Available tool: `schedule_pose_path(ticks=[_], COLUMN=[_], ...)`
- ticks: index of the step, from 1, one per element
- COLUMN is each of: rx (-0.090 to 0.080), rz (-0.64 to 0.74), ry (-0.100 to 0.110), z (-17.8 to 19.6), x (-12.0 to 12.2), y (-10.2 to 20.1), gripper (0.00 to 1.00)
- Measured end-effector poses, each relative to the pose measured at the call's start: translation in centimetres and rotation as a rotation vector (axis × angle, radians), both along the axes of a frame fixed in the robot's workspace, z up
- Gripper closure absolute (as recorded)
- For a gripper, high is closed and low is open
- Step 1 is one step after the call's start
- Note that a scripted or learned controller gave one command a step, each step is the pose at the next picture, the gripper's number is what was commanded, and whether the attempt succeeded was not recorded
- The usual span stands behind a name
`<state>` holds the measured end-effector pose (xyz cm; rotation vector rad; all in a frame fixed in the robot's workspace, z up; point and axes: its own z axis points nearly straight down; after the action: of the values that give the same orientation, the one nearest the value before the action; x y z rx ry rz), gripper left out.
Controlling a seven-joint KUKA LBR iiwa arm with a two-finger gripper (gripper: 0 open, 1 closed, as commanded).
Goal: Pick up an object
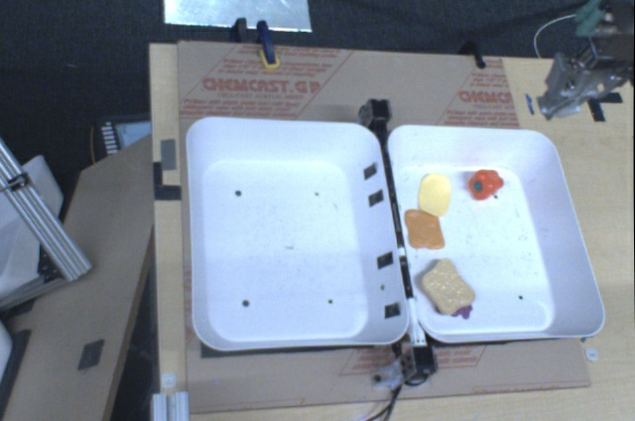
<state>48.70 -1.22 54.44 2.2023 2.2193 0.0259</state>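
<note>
The gripper (pixel 580 83) hung at the upper right, beyond the far right corner of the right bin (pixel 556 210); whether it was wide or narrow could not be told. Four items lay well apart from it, in the bin's left half: a red piece (pixel 484 183) near the far wall, a yellow piece (pixel 434 195) with its long axis running far-to-near, an orange piece (pixel 425 229) just beside it, and a tan cracker-like piece (pixel 446 286) nearest the front. The bin's right half offered open floor.
</note>
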Motion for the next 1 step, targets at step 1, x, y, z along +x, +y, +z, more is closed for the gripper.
schedule_pose_path(ticks=[1], rx=[-0.002], rz=[-0.002], ry=[0.036], z=[-19.31], x=[-0.14], y=[4.29], gripper=[1.0])
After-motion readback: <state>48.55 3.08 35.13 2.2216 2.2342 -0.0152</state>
